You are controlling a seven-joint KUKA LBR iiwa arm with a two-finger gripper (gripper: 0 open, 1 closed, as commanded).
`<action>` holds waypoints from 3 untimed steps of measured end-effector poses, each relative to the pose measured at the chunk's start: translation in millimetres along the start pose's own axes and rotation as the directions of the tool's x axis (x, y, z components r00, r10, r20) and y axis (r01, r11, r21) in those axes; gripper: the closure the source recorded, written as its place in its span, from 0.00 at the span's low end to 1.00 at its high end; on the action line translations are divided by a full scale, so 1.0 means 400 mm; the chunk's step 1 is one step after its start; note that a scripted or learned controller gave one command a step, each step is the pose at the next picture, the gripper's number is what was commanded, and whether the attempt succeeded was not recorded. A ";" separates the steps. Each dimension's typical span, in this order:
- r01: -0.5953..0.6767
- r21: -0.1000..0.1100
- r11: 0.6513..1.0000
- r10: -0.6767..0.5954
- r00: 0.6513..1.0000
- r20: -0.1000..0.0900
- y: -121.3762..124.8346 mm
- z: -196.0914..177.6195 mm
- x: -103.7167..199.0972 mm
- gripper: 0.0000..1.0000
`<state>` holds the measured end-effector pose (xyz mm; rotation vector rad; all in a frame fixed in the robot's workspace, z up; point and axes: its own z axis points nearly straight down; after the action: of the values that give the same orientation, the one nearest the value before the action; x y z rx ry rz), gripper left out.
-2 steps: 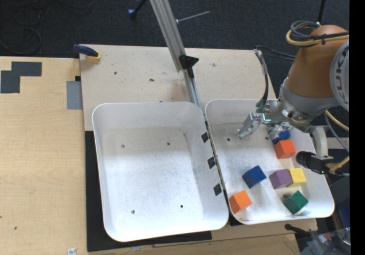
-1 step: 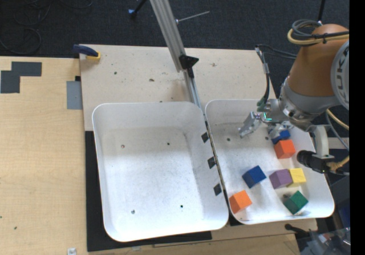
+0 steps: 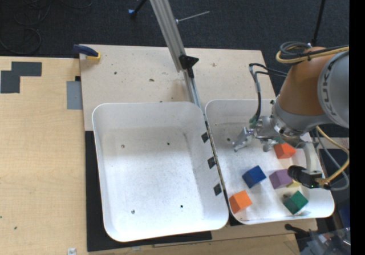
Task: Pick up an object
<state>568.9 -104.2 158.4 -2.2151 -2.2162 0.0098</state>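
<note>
Arm: the grey arm (image 3: 311, 91) with its orange band reached in over the right bin (image 3: 228, 112).
Gripper: the gripper (image 3: 242, 140) hung low over that bin's middle; whether it was released or clenched could not be told.
Blocks: blue block (image 3: 254, 176), purple block (image 3: 280, 178), green block (image 3: 296, 201) and orange block (image 3: 240, 200) lay in the right bin's near half; a red-orange block (image 3: 284, 150) sat beside the wrist.
Left bin: the left bin (image 3: 114, 117) stood alongside.

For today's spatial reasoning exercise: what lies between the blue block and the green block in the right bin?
In the camera view, the purple block lies between the blue block and the green block, on the right bin floor.
</note>
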 end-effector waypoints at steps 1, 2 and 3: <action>-0.001 -0.002 1.000 0.001 1.000 0.000 -0.009 0.111 0.000 0.00; -0.002 -0.007 1.000 0.002 1.000 0.000 -0.007 0.166 0.001 0.00; -0.009 -0.007 1.000 0.009 1.000 -0.002 -0.008 0.141 -0.003 1.00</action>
<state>565.1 -105.2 102.1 -2.2277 -2.2086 0.0007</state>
